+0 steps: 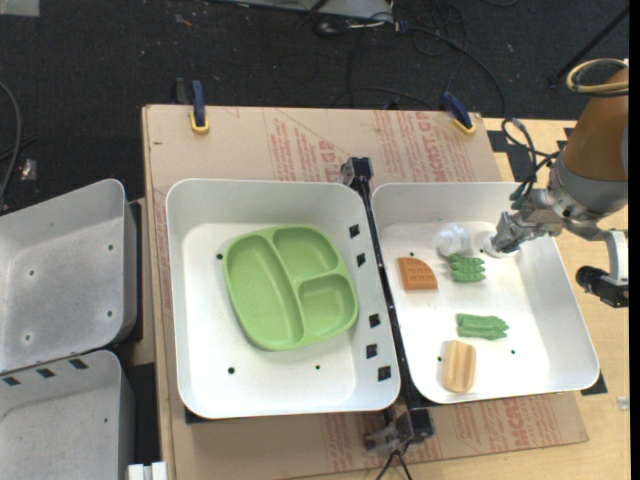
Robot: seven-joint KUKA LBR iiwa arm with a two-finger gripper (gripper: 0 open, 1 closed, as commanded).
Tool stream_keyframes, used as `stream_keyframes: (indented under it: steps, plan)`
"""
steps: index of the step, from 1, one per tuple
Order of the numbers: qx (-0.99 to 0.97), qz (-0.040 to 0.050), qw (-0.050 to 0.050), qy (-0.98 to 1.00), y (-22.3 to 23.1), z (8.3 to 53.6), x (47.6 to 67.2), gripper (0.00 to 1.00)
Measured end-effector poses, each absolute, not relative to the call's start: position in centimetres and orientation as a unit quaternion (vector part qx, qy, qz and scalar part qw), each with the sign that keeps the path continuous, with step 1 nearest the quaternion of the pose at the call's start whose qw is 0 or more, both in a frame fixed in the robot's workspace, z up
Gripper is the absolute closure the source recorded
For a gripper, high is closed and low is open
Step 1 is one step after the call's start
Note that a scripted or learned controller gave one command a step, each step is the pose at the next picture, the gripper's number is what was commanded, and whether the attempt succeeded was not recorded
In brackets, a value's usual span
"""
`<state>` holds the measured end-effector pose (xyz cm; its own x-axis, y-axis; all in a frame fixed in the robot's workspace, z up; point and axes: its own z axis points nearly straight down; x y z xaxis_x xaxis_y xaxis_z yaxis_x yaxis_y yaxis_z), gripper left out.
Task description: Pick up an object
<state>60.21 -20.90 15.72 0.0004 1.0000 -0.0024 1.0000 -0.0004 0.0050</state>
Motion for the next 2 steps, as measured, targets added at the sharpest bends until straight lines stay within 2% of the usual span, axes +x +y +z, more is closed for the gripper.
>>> stream_keyframes:
  steps: [1,2]
  plan:
    - [0.706,0.001,0.002,0.708,-20.5,20.1,60.0,1.0]
    - [0.706,0.0015,0.003,0.708,-20.0,26.3,59.9,1.0]
